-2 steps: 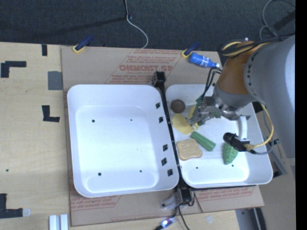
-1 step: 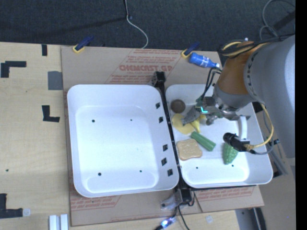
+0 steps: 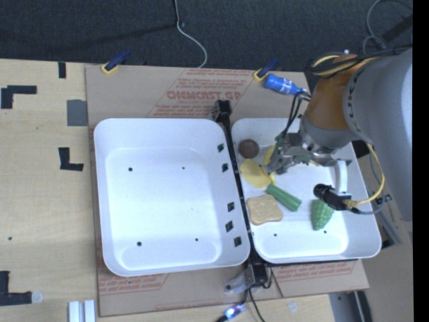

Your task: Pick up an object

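The gripper (image 3: 280,158) hangs low inside the right bin (image 3: 362,247), near that bin's upper left part. Its fingers are hidden under the wrist and cables, so whether they are open or shut cannot be told, and nothing can be seen held.

This looks like the reaching step: the arm is down among the objects, with no pick yet visible. The next move likely calls for settling squarely over one object and closing on it, then lifting straight up.

Taking the gripper as the landmark: a yellow piece (image 3: 256,174) lies just below and left of it, perhaps touching it. A brown ball (image 3: 249,148) sits just to its left, near the bin's left wall. A green stick (image 3: 284,198) lies below it, slanting down to the right. A tan toast slice (image 3: 264,210) lies further below and a little left. A green cone (image 3: 321,215) lies below and to the right, well apart.

The left bin (image 3: 107,139) lies far to the gripper's left.
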`<state>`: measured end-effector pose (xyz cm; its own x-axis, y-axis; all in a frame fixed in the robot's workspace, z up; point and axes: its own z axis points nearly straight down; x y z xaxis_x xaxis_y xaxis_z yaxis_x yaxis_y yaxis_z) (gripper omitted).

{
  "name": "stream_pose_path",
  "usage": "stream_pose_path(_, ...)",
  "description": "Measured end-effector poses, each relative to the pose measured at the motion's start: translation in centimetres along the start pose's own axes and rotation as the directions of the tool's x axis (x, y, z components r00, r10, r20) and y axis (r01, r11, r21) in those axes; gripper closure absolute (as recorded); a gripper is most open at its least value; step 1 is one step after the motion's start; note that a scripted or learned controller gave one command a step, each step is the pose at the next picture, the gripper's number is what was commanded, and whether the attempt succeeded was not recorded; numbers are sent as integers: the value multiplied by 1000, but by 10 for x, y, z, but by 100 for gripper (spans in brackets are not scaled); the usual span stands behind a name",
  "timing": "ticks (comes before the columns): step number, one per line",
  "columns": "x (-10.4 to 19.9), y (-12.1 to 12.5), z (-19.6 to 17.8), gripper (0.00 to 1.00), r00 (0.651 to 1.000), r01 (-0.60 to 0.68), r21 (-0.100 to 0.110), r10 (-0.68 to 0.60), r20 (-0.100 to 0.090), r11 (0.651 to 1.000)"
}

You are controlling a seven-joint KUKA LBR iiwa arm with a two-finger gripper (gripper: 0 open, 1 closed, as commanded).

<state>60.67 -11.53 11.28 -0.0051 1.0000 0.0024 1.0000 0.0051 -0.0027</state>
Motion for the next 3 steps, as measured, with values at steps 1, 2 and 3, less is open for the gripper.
stream_pose_path(1, 3, -125, 27, 100, 1000, -11, -6, 11, 4, 1000)
stream_pose_path(2, 18, -46, -42, 100, 1000, 1, -13, -1, 4, 1000)
stream_pose_path(3, 45, 5, -188, 100, 1000, 2, -22, -2, 4, 1000)
